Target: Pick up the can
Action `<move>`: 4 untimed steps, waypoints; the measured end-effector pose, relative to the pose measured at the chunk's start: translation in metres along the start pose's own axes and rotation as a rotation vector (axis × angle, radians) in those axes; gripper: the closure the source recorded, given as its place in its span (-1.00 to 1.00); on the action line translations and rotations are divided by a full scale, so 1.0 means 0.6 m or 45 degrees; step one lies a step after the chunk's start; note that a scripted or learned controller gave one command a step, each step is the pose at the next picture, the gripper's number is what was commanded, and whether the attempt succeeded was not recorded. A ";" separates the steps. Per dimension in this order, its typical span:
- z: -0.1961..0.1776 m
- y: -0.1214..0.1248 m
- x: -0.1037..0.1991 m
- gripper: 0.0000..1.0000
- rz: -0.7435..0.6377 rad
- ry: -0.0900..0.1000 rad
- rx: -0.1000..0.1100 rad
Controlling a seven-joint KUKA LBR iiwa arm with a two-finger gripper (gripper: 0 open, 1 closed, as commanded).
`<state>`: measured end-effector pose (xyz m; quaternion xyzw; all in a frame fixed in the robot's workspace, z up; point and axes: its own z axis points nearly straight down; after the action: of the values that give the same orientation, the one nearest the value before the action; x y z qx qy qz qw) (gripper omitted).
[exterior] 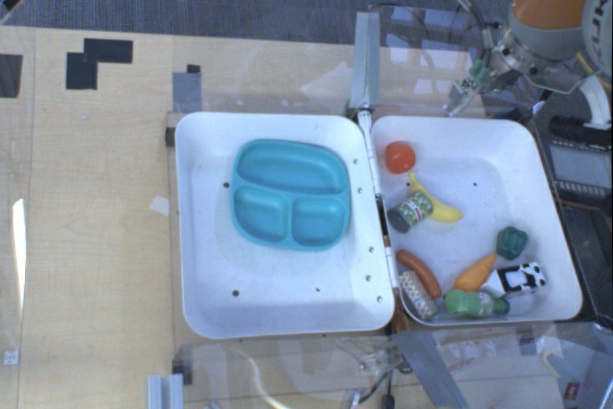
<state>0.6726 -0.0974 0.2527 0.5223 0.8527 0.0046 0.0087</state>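
Camera view: gripper (466, 97) hangs above the far rim of the right bin (533, 160), small and blurred; whether its fingers are spread or pressed together cannot be told, nothing seen between them. Can (412, 211) lies on its side well apart from it, near the bin's left wall, touching a banana (439, 206). Orange ball (399, 157) sits just beyond. Left bin (206, 235) bears a blue divided plate (290, 193).

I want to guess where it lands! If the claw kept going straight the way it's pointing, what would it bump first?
The claw points down and left, over the right bin's back rim. Going straight on, it would probably meet the rim or bare floor near the orange ball, not the can. Depth is unclear.
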 end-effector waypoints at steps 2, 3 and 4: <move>0.110 -0.044 0.162 -1.00 -0.085 0.011 0.015; 0.107 -0.118 0.268 -1.00 -0.195 0.012 0.013; 0.107 -0.198 0.237 -1.00 0.036 0.010 0.016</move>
<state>0.5031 -0.0247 0.1851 0.5343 0.8453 0.0016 0.0019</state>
